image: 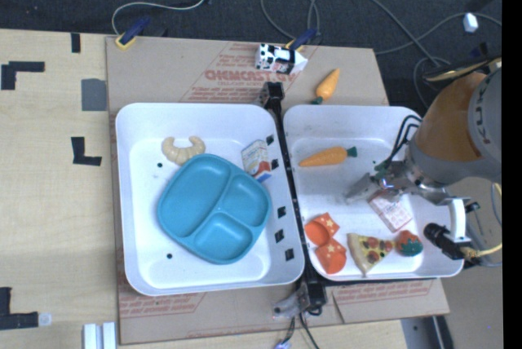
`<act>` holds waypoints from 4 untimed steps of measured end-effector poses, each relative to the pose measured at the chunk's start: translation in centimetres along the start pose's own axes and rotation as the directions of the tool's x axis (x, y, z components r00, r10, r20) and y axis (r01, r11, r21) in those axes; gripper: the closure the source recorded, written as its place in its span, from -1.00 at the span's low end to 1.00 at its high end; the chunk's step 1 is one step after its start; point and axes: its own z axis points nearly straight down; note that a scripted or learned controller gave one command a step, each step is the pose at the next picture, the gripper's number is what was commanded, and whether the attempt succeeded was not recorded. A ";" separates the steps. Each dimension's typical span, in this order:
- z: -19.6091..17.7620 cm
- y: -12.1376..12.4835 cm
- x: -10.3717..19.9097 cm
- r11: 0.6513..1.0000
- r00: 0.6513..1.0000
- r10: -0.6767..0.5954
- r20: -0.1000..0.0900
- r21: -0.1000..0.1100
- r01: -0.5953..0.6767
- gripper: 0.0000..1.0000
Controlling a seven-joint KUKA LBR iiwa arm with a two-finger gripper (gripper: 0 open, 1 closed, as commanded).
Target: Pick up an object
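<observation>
Packet (393,211) (pink-white) lies just under the claw (377,186), right bin (342,121).

A small carrot (327,84) and black-and-white cube (274,57) lie on cardboard (196,78).

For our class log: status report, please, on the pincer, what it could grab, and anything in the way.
Pincer low in right bin, grip state unclear. Pink packet beside it, not held. Carrot and pizza slice close by.
</observation>
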 end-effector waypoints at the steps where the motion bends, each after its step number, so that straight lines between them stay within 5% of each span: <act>1: 0.8 6.0 2.3 1.000 1.000 -0.002 -0.004 0.007 0.002 -1.00; 2: 1.0 12.8 6.1 1.000 1.000 -0.001 -0.005 0.011 0.001 -1.00; 3: 1.0 13.2 8.4 1.000 1.000 -0.001 -0.005 0.013 0.001 -1.00; 4: 0.0 13.3 8.4 1.000 1.000 -0.001 -0.003 0.013 0.001 1.00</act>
